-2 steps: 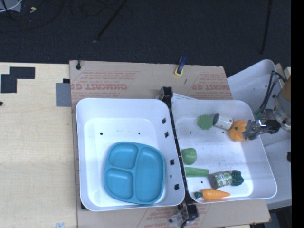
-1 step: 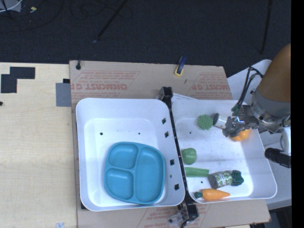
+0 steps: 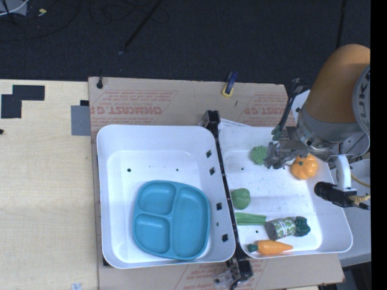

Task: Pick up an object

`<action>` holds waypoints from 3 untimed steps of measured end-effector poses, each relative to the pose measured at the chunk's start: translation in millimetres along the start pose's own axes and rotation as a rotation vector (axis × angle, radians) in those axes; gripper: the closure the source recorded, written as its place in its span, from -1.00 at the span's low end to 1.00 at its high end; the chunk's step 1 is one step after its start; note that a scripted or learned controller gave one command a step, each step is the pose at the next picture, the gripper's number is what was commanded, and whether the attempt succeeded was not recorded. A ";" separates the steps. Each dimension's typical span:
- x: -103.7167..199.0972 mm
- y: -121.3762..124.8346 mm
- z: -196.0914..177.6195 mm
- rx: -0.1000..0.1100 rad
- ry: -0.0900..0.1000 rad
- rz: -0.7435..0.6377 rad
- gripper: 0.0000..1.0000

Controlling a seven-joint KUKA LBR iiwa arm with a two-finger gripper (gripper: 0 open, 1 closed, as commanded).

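Observation:
The right bin (image 3: 326, 234) holds several toy foods. A green broccoli-like piece (image 3: 260, 155) lies near the bin's back, just left of my gripper (image 3: 277, 161), which hangs low over the bin floor. An orange pepper (image 3: 304, 167) sits just right of the gripper. A light green round piece (image 3: 240, 198) lies at the bin's left side, with a green bean (image 3: 250, 219) below it. A small dark green jar-like item (image 3: 288, 227) and an orange carrot (image 3: 273, 247) rest near the front edge.
The left bin (image 3: 115, 162) holds a blue divided plate (image 3: 172, 219). A black divider (image 3: 219, 180) separates the two bins. The arm's orange band (image 3: 340, 83) and grey wrist (image 3: 329, 135) overhang the right bin's back right. A black part (image 3: 334, 193) sticks out at the bin's right rim.

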State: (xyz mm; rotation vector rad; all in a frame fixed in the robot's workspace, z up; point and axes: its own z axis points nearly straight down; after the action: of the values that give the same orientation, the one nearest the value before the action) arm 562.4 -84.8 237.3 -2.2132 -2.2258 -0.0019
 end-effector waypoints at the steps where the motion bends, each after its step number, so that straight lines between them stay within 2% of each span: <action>1: 48.1 10.1 13.5 0.003 -0.001 0.002 1.00; 3: 148.3 29.3 -1.4 0.001 -0.001 0.001 1.00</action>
State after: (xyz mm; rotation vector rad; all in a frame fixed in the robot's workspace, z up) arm 590.8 63.7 239.1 -2.2139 -2.2249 -0.0005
